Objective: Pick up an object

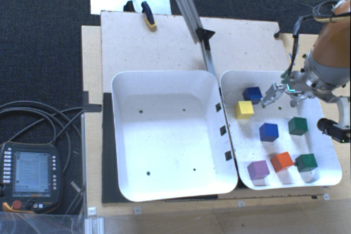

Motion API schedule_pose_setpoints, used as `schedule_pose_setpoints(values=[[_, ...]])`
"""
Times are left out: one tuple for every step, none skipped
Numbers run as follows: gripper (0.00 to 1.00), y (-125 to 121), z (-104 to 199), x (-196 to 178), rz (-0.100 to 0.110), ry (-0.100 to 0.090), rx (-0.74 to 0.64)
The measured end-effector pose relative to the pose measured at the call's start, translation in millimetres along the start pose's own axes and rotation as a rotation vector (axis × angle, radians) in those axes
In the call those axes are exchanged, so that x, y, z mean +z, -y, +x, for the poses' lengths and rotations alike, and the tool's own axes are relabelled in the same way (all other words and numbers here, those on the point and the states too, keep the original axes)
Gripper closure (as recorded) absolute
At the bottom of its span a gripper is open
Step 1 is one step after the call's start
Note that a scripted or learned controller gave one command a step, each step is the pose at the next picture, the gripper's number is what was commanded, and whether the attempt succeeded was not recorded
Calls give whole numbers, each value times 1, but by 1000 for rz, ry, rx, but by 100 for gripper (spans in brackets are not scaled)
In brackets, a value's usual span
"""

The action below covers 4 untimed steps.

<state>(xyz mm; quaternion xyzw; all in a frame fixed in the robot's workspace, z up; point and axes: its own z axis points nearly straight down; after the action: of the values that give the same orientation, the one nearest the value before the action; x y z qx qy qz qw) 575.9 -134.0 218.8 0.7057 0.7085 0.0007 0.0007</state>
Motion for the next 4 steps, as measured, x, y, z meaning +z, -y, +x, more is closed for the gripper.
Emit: schedule_pose_setpoints(values=[[0,-10,-2,53,4,0,1],[0,-9,-2,105,5,-1,2],[100,-11,-3,91,-2,1,0],[100,-11,-11,29,-6,3,1]])
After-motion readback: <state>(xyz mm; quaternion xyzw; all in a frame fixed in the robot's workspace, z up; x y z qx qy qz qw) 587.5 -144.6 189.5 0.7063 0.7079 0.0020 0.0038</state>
